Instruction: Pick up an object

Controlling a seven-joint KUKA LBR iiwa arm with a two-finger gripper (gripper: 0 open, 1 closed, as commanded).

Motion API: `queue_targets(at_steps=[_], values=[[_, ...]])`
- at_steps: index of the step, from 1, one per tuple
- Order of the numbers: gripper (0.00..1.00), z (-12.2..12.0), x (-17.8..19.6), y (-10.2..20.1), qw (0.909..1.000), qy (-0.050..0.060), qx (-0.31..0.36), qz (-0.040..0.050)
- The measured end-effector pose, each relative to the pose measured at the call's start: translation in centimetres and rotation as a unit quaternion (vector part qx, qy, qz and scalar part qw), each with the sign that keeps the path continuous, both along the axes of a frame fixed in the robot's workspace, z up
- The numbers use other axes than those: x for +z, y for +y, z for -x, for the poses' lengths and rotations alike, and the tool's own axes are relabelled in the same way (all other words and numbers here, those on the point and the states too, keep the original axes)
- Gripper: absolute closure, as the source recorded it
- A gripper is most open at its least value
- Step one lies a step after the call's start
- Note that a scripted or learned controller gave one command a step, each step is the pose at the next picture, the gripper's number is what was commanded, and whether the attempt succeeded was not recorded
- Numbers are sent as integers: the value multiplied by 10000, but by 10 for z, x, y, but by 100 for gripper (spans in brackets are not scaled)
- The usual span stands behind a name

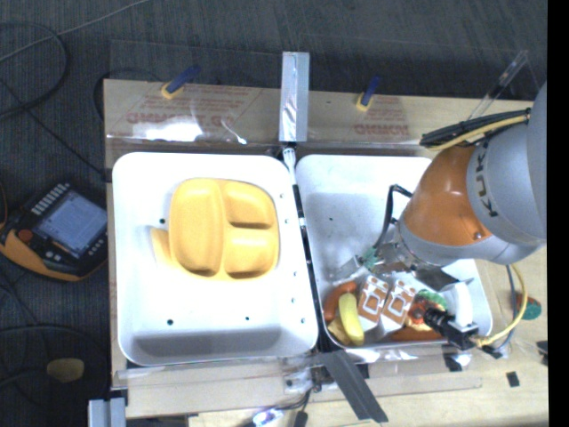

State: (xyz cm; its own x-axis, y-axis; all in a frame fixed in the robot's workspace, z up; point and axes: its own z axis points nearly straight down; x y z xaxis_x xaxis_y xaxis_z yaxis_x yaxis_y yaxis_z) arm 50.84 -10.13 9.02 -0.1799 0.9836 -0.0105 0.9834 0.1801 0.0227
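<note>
Gripper sits low in right bin, over clutter at near edge; you cannot tell how wide it stands or whether it has anything.

Candidate objects: yellow banana-like piece, white-and-orange patterned item, both touching in pile.

Banana piece likely light, smooth, rounded, so may slip; take it across its middle.

Yellow divided tray in left bin looks rigid, awkward to pinch.

Readable writing: "KU" on arm.

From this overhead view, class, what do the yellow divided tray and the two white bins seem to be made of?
Yellow divided tray: probably moulded plastic, with an even colour, rounded compartments and a soft sheen. White bins, left and right: likely thin formed plastic, smooth and slightly glossy, with rounded corners and rolled rims.
</note>
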Motion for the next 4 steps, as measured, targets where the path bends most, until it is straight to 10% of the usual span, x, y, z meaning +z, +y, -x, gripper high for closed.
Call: queue_targets(at_steps=[1, 2, 3, 4], values=[[0, 14, 0, -3, 9988, -16, -487, -35], [0, 17, 0, -12, 9950, 22, 994, 7], [0, 17, -1, -19, 9964, 33, 848, -39], [100, 14, 8, -22, 9966, 4, 820, -14]])
